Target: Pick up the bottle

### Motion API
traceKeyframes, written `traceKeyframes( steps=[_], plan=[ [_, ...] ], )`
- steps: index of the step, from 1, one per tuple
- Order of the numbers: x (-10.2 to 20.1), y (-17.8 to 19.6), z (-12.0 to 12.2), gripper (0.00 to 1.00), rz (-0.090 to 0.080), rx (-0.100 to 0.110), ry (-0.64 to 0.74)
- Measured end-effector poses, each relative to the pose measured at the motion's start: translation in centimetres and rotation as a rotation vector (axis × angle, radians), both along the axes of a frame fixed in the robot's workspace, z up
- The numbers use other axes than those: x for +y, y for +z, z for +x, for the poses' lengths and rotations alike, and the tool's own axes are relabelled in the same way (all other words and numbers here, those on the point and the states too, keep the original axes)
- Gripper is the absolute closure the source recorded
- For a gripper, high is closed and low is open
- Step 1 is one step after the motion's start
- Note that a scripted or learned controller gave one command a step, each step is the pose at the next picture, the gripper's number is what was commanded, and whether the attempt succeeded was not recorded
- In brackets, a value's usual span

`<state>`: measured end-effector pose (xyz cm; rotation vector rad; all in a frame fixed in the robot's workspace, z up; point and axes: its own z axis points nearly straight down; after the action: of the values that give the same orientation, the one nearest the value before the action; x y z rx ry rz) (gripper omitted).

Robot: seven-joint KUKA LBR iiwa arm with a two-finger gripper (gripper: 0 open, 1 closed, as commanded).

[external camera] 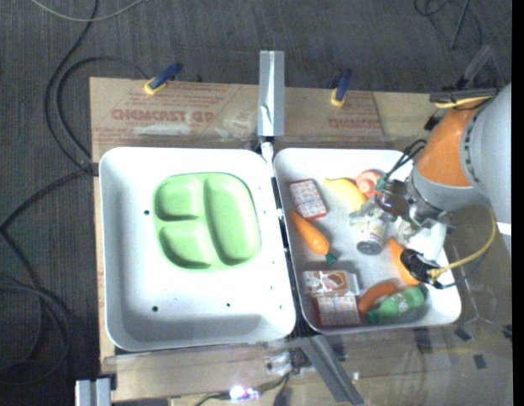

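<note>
Green plastic bottle (397,305) lying flat in right white bin (452,315), long axis roughly left-right, slightly tilted. Two-finger gripper (395,203) above; finger state indiscernible.

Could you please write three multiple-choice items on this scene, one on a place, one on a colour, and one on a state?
1. Where does the green bottle lie?
A. In the left bin
B. In the right bin's near corner
C. On the floor

2. What colour is the divided tray in the left bin?
A. Green
B. Red
C. Blue

3. How does the bottle lie?
A. Upright
B. On its side
C. Held in the gripper

Answers:
1 B: it lies by the bin's bottom right rim.
2 A: the tray is light green.
3 B: it lies flat beside an orange carrot, apart from the gripper.
</note>
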<state>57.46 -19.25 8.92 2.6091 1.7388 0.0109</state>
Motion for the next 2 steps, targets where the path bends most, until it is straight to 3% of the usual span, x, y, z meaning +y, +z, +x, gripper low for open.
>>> traceKeyframes(
  steps=[1, 2],
  plan=[
    [-0.6, -0.2, 7.1, 0.0, 0.01, 0.031, 0.087],
    [6.6, 1.0, 8.8, 0.0, 0.003, 0.036, 0.044]
  ],
)
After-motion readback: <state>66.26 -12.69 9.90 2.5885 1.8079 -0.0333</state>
